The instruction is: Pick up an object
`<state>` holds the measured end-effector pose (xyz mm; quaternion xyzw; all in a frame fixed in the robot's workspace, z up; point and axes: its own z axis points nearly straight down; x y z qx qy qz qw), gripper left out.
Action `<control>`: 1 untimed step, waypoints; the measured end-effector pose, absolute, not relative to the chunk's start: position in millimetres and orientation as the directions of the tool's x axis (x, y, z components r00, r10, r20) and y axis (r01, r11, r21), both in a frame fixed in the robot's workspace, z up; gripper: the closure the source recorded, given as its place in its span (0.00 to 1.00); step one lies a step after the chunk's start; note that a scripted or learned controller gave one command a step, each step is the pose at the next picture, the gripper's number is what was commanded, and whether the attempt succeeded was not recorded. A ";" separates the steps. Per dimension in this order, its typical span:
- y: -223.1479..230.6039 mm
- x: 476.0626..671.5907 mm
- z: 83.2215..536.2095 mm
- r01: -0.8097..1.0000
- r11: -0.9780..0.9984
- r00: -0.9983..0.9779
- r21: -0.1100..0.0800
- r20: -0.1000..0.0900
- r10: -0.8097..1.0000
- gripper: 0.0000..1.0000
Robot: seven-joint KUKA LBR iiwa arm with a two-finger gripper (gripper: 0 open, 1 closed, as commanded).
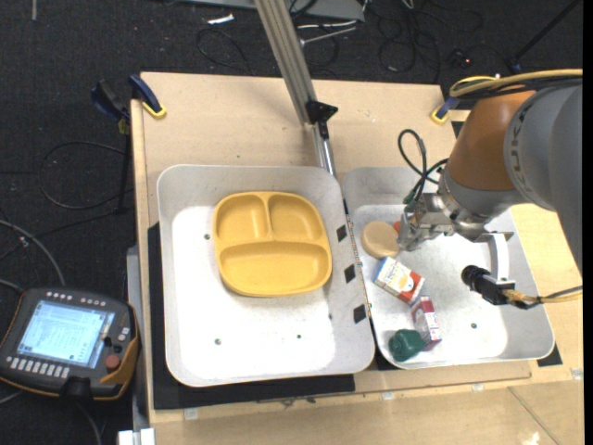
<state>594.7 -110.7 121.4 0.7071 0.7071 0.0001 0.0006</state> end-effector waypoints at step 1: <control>-105.3 605.4 174.3 1.000 0.003 -0.003 0.007 -0.001 1.000 1.00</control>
